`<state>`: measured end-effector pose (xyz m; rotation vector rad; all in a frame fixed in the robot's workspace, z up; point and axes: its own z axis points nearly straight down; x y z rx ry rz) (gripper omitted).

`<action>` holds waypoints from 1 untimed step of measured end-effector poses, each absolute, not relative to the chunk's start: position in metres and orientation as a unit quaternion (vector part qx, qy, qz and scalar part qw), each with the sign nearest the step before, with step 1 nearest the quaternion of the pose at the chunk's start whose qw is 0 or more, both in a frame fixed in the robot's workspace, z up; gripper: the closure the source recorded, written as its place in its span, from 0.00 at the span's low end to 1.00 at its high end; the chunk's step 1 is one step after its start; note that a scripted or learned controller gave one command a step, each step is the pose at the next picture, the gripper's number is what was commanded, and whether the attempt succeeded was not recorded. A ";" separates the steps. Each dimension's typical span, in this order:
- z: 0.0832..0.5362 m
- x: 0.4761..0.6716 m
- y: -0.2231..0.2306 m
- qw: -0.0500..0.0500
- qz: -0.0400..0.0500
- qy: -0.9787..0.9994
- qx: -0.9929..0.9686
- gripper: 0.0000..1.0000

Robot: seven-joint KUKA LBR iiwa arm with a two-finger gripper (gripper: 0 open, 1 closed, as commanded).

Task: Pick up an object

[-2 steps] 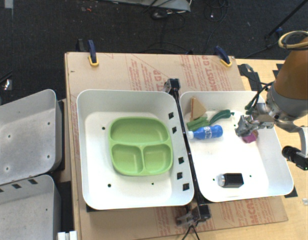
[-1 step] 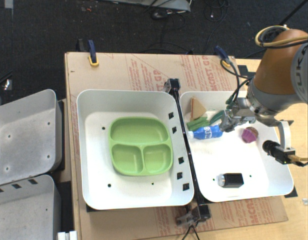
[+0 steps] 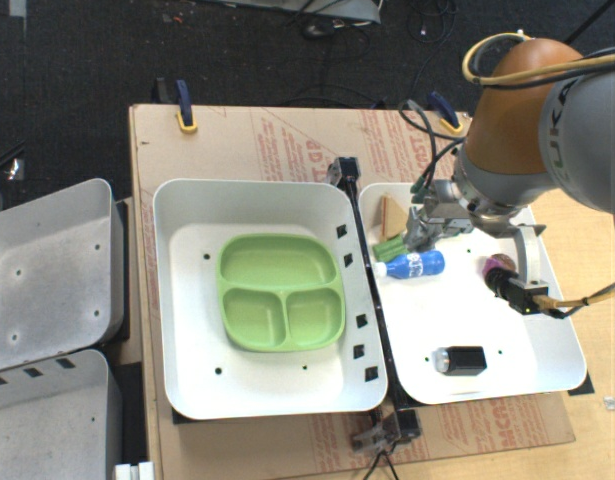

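Observation:
My gripper hangs over the upper left part of the right bin. Just below it lies a blue bottle on its side, with a green piece at its left end. A tan wedge sits behind them, partly covered by the gripper. A maroon object lies to the right, and a black block rests near the bin's front. I see nothing lifted off the bin floor.
The left bin holds a light green divided plate. A black divider runs between the bins. Cables and a black connector hang from the wrist over the right bin. Grey trays stand off the bench at left.

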<state>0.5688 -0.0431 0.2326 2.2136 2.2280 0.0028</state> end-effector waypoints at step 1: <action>0.238 0.583 0.018 0.000 0.001 0.710 0.704 1.00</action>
